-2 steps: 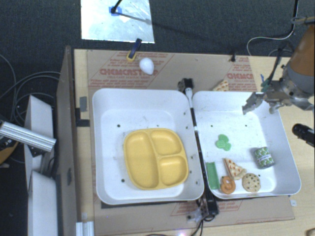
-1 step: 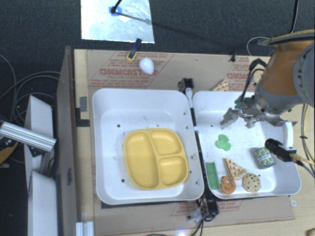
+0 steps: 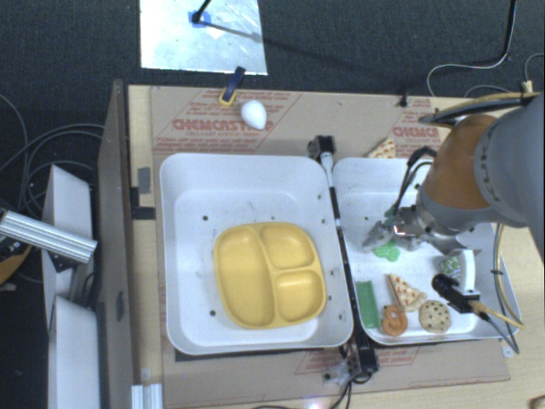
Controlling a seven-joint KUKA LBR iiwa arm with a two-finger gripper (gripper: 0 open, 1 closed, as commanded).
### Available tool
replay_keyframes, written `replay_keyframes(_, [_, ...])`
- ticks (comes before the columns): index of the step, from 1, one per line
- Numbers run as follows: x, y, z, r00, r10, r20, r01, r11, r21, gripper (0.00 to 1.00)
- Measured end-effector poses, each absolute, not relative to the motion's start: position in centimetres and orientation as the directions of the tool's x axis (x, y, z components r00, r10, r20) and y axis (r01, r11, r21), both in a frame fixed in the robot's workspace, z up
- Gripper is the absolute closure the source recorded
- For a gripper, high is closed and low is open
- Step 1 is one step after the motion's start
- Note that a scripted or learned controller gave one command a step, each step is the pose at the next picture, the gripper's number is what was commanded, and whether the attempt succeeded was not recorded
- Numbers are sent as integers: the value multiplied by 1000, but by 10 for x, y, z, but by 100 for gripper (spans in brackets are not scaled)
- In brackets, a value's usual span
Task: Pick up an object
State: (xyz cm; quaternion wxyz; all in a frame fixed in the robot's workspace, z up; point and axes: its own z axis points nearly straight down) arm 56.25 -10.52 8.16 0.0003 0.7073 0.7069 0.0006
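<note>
Fingers of the gripper (image 3: pixel 385 233) hang low over the right bin (image 3: pixel 366 177), just above a small green piece (image 3: pixel 387 250), but you cannot tell whether they are apart or together, and nothing shows between them. Judge that green piece as light, stiff toy food, likely slick plastic, so take it across its narrow middle; it lies near the bin's left wall, just below the gripper's tip and perhaps touching it. Farther toward the bin's near edge you have a pizza slice (image 3: pixel 405 292), a pretzel (image 3: pixel 394 320), a cookie (image 3: pixel 434 316) and a green bar (image 3: pixel 367 303), while the left bin (image 3: pixel 196 186) holds a yellow tray (image 3: pixel 269 274).
</note>
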Motion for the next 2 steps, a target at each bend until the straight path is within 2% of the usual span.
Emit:
replay_keyframes(1, [594, -152, 123, 1, 1000, -4, 1000, -1, 8, 0])
replay_keyframes(2, [571, -94, 82, -7, 1000, 3, 1000, 7, -3, 0])
